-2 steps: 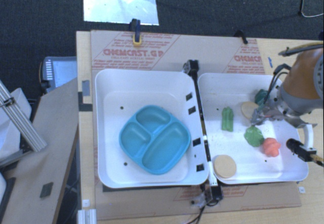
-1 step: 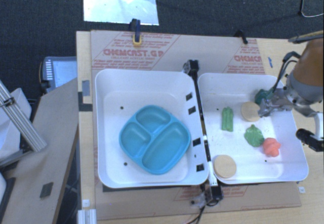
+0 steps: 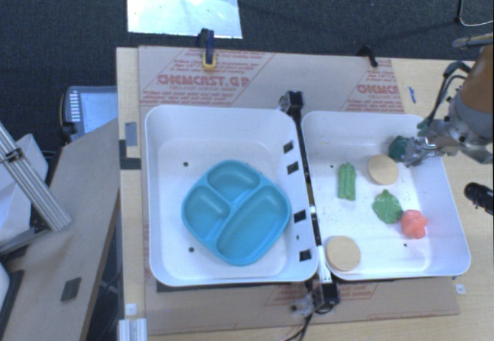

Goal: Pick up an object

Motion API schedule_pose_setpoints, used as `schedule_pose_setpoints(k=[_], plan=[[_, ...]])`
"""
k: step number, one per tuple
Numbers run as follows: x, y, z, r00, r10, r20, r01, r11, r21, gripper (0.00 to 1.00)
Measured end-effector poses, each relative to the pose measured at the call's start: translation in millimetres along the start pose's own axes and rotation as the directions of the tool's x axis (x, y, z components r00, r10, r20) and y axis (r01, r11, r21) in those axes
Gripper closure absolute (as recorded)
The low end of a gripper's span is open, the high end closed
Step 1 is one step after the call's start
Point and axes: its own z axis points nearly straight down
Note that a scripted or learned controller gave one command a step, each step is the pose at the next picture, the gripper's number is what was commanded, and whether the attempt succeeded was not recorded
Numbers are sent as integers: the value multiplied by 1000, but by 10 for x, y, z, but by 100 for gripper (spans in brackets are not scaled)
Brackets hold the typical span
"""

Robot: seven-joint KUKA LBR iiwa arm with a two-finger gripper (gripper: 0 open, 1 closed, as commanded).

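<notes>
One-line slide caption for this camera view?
Gripper at right bin's far edge beside a dark green object; blue divided plate in left bin.

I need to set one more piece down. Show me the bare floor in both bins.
Left bin: a bare strip along its far and left walls, around the blue divided plate. Right bin: bare floor at its far left corner, beyond the green pickle. Crowded around the tan disc, green leafy piece and orange piece.

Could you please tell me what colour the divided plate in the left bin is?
The divided plate is light blue, seen plainly in the camera view.
</notes>
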Motion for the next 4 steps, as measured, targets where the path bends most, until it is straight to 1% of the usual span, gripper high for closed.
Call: schedule_pose_setpoints(k=[1,2,3,4], plan=[[-5,-85,-507,1000,0,0,0,1000,0,100],[551,-11,-429,1000,-4,-2,4,1000,3,100],[1045,48,-481,1000,-4,-2,4,1000,3,100],[1542,59,-380,1000,-3,-2,3,1000,3,100]])
